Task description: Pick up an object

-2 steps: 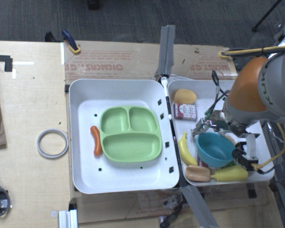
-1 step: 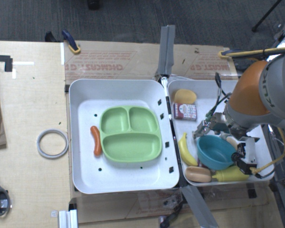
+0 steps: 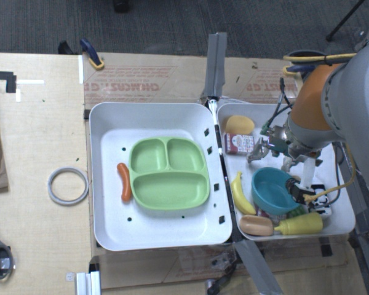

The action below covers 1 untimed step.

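Camera view shows the gripper (image 3: 272, 157) low over the right bin (image 3: 339, 226), just above the far rim of the blue bowl (image 3: 272, 189). Its two prongs look spread apart with nothing between them. The bowl seems the likeliest thing to be picked. It sits in the middle of the bin, hemmed in by a banana (image 3: 241, 195) on its left, a bread roll (image 3: 256, 225) and a yellow squeeze bottle (image 3: 301, 224) along its near side, and a small red-and-white carton (image 3: 238, 144) just beyond it. The main risk, to my eye, is this crowding. A descent slightly off the rim could land on the bowl's curved wall and tip or skate it into the banana, or close on air inside the hollow. A smooth, thin rim may also slip free once lifted. Drifting left could nudge the carton or the yellow lemon (image 3: 240, 124) behind it instead. The arm (image 3: 332, 103) enters from the right and bends steeply down, so that its orange band (image 3: 310, 106) sits over the bin's far right part and the wrist tilts toward the bin's middle. The left bin (image 3: 104, 226), with its green divided plate (image 3: 169, 174) and orange sausage (image 3: 124, 181), lies well apart from the tool.
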Motion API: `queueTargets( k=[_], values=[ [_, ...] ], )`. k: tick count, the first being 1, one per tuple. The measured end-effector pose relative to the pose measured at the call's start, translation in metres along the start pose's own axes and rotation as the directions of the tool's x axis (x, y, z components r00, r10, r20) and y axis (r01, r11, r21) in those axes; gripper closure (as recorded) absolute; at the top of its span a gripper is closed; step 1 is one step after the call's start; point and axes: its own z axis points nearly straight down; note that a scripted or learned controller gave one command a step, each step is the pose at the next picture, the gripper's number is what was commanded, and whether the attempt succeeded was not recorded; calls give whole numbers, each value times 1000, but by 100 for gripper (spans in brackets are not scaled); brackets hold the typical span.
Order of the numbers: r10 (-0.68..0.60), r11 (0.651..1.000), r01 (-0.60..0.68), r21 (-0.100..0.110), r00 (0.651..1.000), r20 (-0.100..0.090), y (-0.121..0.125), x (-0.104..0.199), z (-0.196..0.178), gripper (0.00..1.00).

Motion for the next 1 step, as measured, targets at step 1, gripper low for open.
queueTargets(
  k=[1],
  values=[
    [-14,1000,14,0,1000,0,-32,2,0,0]
  ],
)
